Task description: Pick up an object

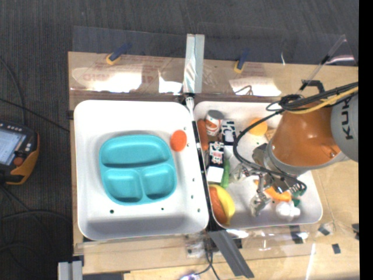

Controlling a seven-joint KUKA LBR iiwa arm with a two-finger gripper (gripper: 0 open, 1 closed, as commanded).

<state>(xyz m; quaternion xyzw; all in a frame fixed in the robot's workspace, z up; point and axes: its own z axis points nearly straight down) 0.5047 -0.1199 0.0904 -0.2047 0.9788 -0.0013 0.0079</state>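
My gripper [260,200] hangs low over the front right part of the right bin [312,212], below the orange wrist band. Just to its right lie a small orange piece [281,196], a white object [287,210] and a green bit [298,200]. At the bin's front left corner sits a red and yellow fruit [221,203]. Along the bin's left side are a green and white packet [216,173], a small printed box [217,153], a can [213,123] and a black and white item [228,130]. An orange object [257,126] lies at the back, partly hidden by the arm.
The left bin [87,174] holds a teal divided plate [138,167] and an orange ball [178,139] at its right rim. A metal divider post [194,63] stands behind the bins. Cables [317,95] run over the arm at the right. A handheld pendant [14,150] lies on the floor at far left.
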